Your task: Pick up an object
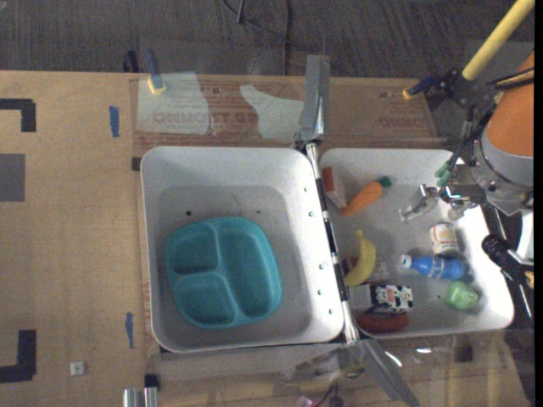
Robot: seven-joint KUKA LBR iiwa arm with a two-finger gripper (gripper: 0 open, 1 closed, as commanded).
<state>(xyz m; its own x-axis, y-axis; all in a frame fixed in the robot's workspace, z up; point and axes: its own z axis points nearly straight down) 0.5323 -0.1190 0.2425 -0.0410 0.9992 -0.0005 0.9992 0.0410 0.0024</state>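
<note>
My gripper [427, 200] hangs over the upper right part of the right bin [501, 312], open, with nothing between its fingers. An orange carrot [366, 195] lies to its left. Just below it stands a small white jar [444, 238], and under that lies a blue bottle [434, 267]. A yellow banana [363, 259] rests near the bin's left wall. A green object [462, 295], a black-and-white carton [391, 296] and a dark red object [382, 321] sit along the front. A red-and-white item [333, 188] leans at the left wall.
The left bin [161, 176] holds a teal divided plate [223, 270]. The grey arm with its orange band [514, 117] comes in from the right over the right bin's far corner. A yellow rod [501, 32] slants at the top right.
</note>
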